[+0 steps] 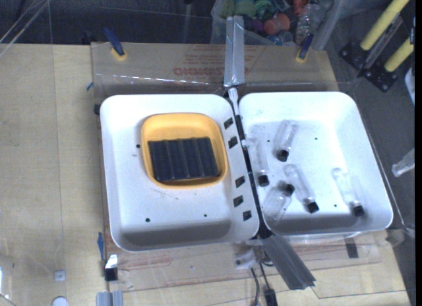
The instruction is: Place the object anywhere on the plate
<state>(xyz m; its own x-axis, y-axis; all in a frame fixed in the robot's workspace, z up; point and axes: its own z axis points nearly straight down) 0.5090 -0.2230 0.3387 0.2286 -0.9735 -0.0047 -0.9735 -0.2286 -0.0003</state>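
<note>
Right bin (372, 140): several clear vials with black caps (285, 138) lie scattered on its floor; left bin (122, 192): yellow plate (181, 124) sits toward the far side; dark ribbed rectangular block (182, 158) lies flat on the plate, within its rim.

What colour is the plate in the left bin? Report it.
Yellow-orange: the square plastic plate under a dark ridged rectangular object, seen in the camera view.

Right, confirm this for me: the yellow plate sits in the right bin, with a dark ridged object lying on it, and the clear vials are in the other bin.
Wrong on one point: the yellow plate sits in the left bin, not the right. The camera view shows this. The dark ridged object does lie on it, and the clear vials are in the other bin.
</note>
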